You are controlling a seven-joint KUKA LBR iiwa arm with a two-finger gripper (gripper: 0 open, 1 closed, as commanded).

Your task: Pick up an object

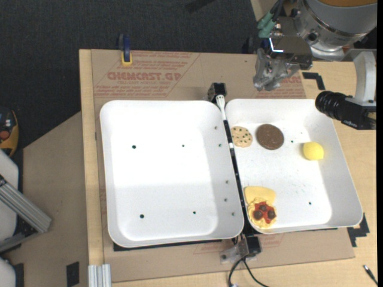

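The right bin [335,178] holds a tan chocolate-chip cookie [241,136], a dark brown round cookie [270,136], a yellow ball-like object [313,151] and a yellow pastry with red topping [262,207] at its front left corner. My gripper [269,76] hangs above the bench behind the right bin's far edge, well clear of all objects. Nothing is visible between its fingers.
The left bin [119,160] lies beside the right one, joined by a black hinge strip [227,142]. A black cylinder [344,107] juts in over the right bin's far right corner. A blue-yellow clamp [125,49] sits at the board's back left.
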